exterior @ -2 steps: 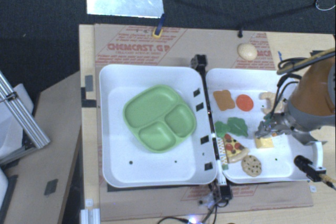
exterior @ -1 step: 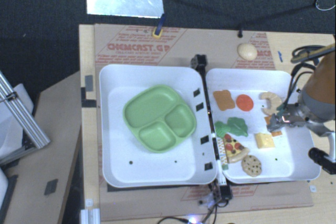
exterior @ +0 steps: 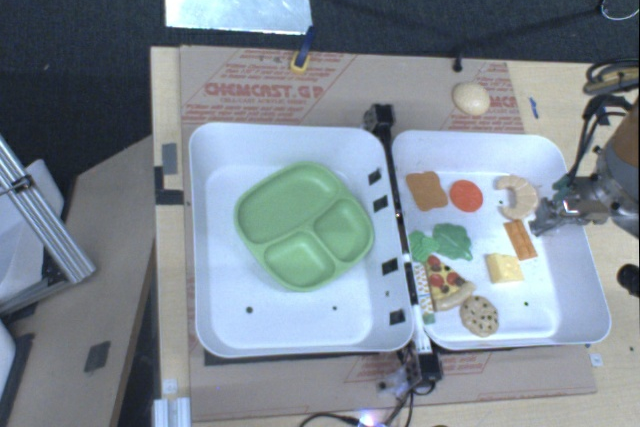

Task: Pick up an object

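So the gripper (exterior: 548, 218) is poking in over the right edge of the right bin (exterior: 575, 310), and honestly I can't tell whether the fingers are spread or pinched, it's just a dark grey lump from up here. Nothing visibly between them.

Right next to the tips is a croissant-looking thing (exterior: 517, 196), and just below it an orange stick (exterior: 519, 240), both pretty much beside the fingers. A bit further off is the yellow cheese block (exterior: 503, 267). Past the croissant sits the red tomato slice (exterior: 465, 195), then the toast (exterior: 426, 190). The broccoli (exterior: 441, 241) and pizza slice (exterior: 446, 281) are over near the divider, with the cookie (exterior: 480, 316) toward the front.

Way across from the fingers, the left bin (exterior: 215, 215) holds a green divided plate (exterior: 303, 225). Behind the bins, a pale egg-like ball (exterior: 471, 97) sits on the cardboard (exterior: 260, 85).
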You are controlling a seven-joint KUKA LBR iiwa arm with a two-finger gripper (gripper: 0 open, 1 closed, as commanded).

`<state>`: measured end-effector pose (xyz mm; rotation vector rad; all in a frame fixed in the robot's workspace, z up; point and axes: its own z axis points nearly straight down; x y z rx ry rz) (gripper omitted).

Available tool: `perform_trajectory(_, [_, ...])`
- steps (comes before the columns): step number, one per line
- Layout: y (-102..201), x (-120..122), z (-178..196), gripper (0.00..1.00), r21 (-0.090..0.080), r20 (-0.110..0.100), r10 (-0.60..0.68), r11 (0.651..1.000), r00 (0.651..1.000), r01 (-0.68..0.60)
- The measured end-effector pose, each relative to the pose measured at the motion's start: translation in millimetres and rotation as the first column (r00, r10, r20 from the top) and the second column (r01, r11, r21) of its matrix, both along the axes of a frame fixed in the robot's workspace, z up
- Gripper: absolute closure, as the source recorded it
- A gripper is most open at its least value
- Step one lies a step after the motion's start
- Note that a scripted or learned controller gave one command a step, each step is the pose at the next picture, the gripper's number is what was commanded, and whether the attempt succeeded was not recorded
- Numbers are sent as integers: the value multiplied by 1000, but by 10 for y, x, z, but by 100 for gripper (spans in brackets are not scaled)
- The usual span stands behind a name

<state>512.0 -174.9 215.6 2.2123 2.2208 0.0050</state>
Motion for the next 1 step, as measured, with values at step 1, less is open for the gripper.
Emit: perform_trajectory(1, [-2, 11, 95, 100, 1, -3, 1, 1000, 1000, -1])
